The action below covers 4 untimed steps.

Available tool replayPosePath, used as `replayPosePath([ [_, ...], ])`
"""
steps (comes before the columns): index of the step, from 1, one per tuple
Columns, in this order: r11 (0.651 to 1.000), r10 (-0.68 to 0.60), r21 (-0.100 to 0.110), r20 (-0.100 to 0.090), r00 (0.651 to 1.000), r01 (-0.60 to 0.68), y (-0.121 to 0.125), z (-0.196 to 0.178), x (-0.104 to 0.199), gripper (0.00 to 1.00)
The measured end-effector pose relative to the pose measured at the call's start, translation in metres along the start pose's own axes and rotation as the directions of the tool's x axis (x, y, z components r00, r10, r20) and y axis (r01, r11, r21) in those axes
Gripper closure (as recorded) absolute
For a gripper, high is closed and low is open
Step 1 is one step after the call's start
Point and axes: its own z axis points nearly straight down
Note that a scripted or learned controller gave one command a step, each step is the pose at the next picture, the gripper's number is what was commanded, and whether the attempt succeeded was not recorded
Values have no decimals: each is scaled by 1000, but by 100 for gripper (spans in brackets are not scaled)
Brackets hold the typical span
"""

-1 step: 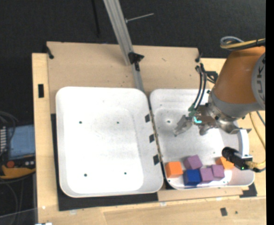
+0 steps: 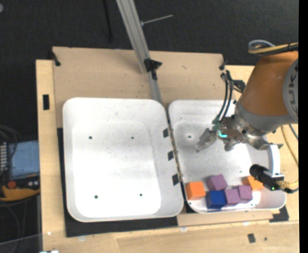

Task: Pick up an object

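Wooden bench [image 2: 117, 73] on a dark floor, two shallow white bins side by side. Left bin [image 2: 117, 157] bare white. Right bin [image 2: 196, 120] has the blocks bunched along its near edge: orange block [image 2: 195, 190], blue block [image 2: 215, 199] just beside it, three purple blocks [image 2: 216, 182] [image 2: 232, 196] [image 2: 244, 192] touching in a cluster, a second orange block [image 2: 255, 183] at the far right, partly hidden. Arm [image 2: 272, 96] reaches in from the right. Gripper [image 2: 205, 140] hangs over the bin's middle, well apart from the blocks, nothing between the fingers; spread: can't tell.
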Motion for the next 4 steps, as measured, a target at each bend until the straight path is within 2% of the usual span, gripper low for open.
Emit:
replayPosePath([
  [2, 1000, 0, 6, 2, 1000, 0, 7, 100, -16, 0],
  [3, 1000, 0, 0, 2, 1000, 0, 8, 128, -18, 0],
  [4, 1000, 7, -4, 1, 1000, -7, 9, 116, -19, 100],
])
